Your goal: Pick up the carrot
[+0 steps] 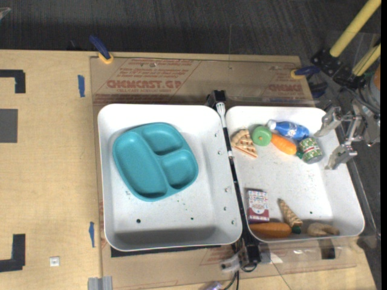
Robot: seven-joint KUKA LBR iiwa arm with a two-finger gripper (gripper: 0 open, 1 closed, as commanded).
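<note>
The right bin [338,192] serves as landmark. In its far part the carrot [283,144] lies between a round toy [262,136] on its left and a can [310,150] on its right, a bottle [289,128] just behind. The gripper [340,139] hangs over that bin's right rim. Left of the bin, a sectioned tray [155,160] sits in the other bin [121,222].

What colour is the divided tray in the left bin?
Teal, a plain turquoise-blue; the divided tray shows clearly in the camera view.

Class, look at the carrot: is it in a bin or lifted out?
In. The carrot lies on the floor of the right bin, between a green piece and a can.
</note>
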